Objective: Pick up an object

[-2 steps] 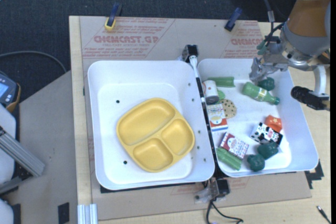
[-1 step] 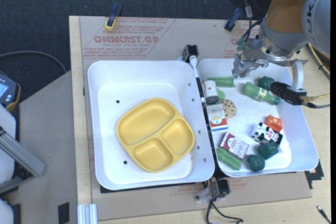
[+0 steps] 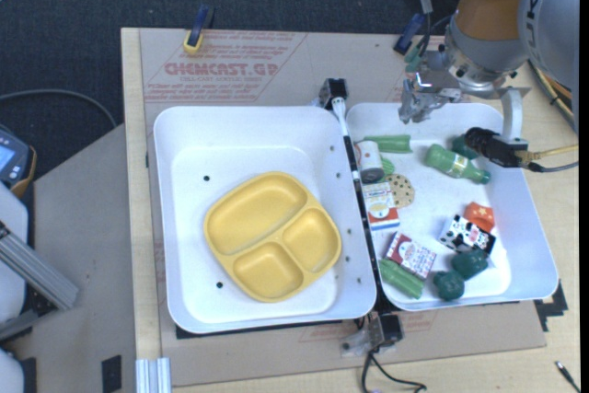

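Note:
My gripper [image 3: 418, 109] hangs over the far left corner of the right bin [image 3: 529, 230], open, with nothing between its fingers. Below it in that bin lie a green pod [image 3: 386, 144], a small can [image 3: 370, 161], a green bottle [image 3: 456, 163], a cookie [image 3: 400, 189] and a small carton [image 3: 380, 205]. Nearer the front are a red box [image 3: 410, 255], a cow-patterned block [image 3: 469, 236], an orange piece [image 3: 479, 215] and dark green toys [image 3: 450, 285].
The left bin [image 3: 179, 138] holds a yellow divided plate [image 3: 271, 236]. A black clip [image 3: 333, 92] sits on the rims between the bins at the back. A blue and yellow clamp [image 3: 196, 30] grips the board's far edge.

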{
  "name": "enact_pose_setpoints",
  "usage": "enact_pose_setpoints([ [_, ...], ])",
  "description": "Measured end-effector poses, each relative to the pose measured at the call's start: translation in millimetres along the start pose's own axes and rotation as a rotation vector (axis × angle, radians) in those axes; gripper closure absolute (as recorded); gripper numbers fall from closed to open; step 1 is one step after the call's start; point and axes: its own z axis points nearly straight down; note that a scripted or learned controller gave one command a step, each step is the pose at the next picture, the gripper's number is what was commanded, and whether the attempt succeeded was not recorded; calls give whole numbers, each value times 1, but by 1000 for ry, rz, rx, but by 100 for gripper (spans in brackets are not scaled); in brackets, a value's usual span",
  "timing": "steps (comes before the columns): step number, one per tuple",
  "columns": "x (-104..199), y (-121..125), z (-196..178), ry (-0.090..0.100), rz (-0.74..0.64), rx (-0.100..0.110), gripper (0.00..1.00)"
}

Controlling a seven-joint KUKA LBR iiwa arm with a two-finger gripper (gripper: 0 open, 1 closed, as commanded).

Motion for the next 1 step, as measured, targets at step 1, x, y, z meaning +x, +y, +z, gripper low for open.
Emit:
enact_pose_setpoints([
  [1,2,-11,-4,1,3,6,100],
])
